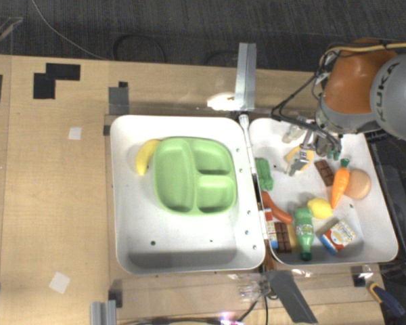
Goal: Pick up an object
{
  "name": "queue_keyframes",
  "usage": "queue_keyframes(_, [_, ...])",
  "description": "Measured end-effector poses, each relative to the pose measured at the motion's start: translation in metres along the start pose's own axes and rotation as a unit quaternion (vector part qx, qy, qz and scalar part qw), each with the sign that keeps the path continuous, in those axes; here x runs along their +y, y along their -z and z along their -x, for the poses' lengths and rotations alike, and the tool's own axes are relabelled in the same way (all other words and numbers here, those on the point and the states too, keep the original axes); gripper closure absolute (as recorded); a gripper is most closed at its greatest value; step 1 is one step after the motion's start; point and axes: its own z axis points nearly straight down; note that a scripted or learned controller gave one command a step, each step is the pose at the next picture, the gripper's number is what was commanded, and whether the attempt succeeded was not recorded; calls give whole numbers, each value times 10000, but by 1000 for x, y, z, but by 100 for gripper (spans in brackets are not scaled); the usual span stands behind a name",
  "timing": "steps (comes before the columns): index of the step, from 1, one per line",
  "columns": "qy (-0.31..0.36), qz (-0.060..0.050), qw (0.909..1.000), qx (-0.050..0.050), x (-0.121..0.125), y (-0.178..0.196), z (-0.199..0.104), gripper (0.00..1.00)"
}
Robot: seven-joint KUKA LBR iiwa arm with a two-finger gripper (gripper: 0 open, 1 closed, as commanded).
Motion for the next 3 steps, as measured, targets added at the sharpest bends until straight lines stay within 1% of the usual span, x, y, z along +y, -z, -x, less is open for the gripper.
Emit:
queue_keyframes(1, [-26,-7,10000,20,-21,-9,-59,0])
queue_keyframes(2, [-228,-12,9997,29,-34,-7,-125,0])
queue_keyframes(3, [-397,-24,9992,-7,-28,-7,-131,0])
